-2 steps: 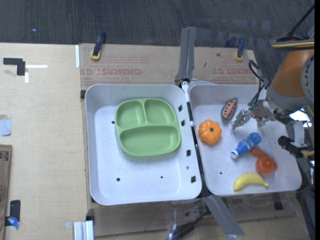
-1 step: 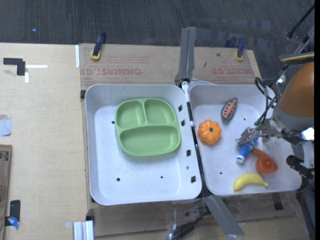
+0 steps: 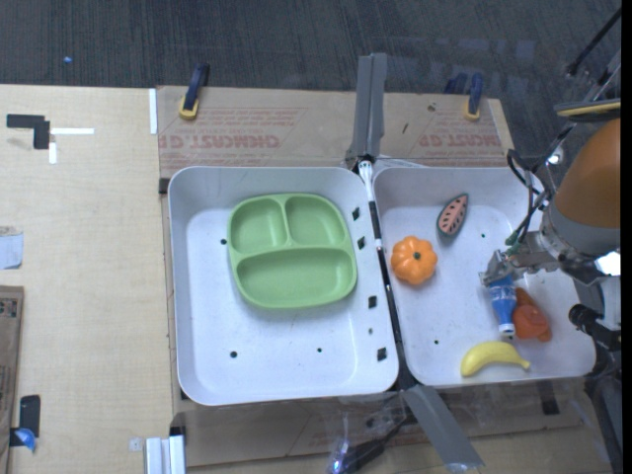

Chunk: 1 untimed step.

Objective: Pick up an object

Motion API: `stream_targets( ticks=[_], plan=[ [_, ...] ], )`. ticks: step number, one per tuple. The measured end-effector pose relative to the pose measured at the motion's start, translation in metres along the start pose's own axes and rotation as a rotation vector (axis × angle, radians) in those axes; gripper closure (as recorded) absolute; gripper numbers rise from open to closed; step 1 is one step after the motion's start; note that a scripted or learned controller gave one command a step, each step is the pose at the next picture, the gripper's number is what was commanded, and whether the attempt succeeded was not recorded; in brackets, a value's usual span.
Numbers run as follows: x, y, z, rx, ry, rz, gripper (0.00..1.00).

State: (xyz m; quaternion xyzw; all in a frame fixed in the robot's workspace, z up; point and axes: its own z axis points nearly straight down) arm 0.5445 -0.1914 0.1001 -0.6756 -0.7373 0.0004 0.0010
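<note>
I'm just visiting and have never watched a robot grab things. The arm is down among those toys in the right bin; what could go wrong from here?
The gripper sits right over a blue tube that lies against an orange-red toy, so it might catch both or nudge one away. The toy banana lies close below and could get bumped. All this is near the right bin wall, which may crowd the arm.

1. We see a robotics lab: a plywood bench (image 3: 79,265) bearing two white bins (image 3: 188,294).
2. Clamps (image 3: 195,91) pin cardboard (image 3: 296,126) at the far edge.
3. Cables (image 3: 592,38) hang far right.
</note>
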Motion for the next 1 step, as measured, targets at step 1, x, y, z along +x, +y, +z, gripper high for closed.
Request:
stream_targets(
  ticks=[1],
  plan=[
    [0.0541,-0.0113,-0.1205,0.000,-0.002,0.200,1.00]
  ],
)
